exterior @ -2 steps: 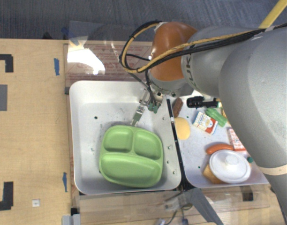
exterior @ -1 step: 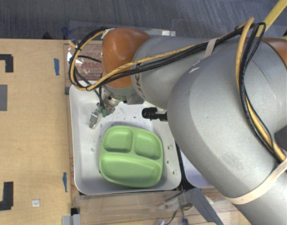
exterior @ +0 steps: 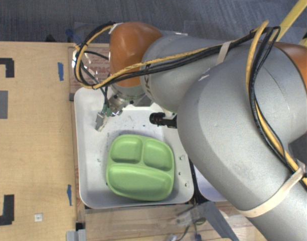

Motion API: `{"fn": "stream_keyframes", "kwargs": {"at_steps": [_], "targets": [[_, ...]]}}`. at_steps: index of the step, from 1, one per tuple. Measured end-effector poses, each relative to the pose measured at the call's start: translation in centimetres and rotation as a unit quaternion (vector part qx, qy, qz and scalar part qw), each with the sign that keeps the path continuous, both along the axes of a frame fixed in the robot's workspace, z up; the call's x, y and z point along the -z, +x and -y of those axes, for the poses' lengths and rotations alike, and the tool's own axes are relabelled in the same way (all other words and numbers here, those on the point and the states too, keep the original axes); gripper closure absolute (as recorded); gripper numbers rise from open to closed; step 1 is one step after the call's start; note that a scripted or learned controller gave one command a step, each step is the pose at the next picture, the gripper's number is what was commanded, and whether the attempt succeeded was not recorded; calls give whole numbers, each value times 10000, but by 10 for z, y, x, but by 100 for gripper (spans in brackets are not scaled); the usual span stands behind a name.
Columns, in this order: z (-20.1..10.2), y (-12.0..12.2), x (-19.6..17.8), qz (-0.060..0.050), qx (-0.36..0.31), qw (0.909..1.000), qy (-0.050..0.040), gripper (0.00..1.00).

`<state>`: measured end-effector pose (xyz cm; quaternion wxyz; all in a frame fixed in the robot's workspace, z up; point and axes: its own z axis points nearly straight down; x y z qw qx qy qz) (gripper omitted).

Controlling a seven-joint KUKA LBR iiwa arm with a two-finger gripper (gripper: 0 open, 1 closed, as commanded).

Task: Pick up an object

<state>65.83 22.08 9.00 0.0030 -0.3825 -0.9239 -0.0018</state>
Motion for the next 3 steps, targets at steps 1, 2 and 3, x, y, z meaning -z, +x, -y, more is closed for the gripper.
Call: {"fn": "stream_keyframes", "kwargs": {"at_steps": [1, 2, 3], "targets": [[-1, 3, -14, 87, -17, 10000, 10, 100], [26, -4, -175, 104, 907, 9958, 1, 100], [117, 8, -86, 18, -625, 9980, -33, 100]]}}
